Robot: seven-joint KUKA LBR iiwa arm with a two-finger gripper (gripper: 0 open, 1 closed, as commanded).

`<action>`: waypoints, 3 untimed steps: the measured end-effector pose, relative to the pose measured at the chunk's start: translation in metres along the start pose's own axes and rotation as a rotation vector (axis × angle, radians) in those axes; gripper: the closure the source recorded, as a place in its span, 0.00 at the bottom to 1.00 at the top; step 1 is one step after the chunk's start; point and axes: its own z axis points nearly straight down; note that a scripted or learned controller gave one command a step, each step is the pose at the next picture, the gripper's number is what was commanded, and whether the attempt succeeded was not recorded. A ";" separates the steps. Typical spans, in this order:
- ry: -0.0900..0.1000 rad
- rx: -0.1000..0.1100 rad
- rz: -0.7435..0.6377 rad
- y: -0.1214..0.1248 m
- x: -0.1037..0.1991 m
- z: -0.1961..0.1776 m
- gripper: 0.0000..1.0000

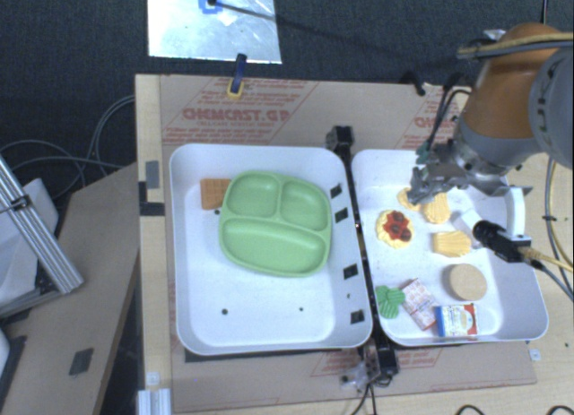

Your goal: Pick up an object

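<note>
Camera view: gripper (429, 182), grip state unclear, above yellow toy food (437, 210) beside pizza (395, 228).

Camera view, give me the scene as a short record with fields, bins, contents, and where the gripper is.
left bin: green tray, with a tan cracker beside it
right bin: pizza toy, two yellow pieces, round cookie, green leaf, two small packets
gripper: low over the far part of the right bin, at the yellow pieces by the pizza toy
grasp: cannot tell
</note>
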 end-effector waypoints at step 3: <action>-0.002 -0.005 0.003 -0.029 0.020 -0.019 1.00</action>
